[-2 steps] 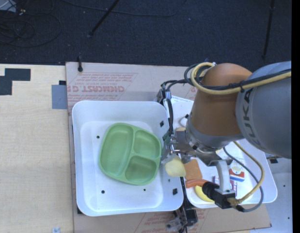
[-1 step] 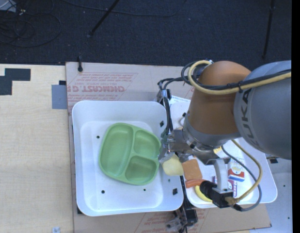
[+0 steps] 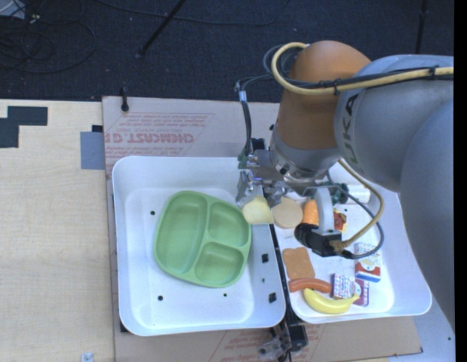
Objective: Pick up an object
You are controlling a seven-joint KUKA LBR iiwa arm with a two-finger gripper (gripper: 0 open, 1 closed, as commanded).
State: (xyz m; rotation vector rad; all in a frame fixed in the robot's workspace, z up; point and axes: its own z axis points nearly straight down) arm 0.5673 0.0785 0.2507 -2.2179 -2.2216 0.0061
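Camera view: we see the arm (image 3: 354,119) reaching in from the right, its pincer (image 3: 257,191) low over the divide between the two white bins (image 3: 135,277). A pale yellow object (image 3: 257,212) sits directly beneath the pincer; we cannot tell whether it is gripped. A green divided tray (image 3: 203,238) lies in the left bin; a banana (image 3: 330,302) rests in the right.
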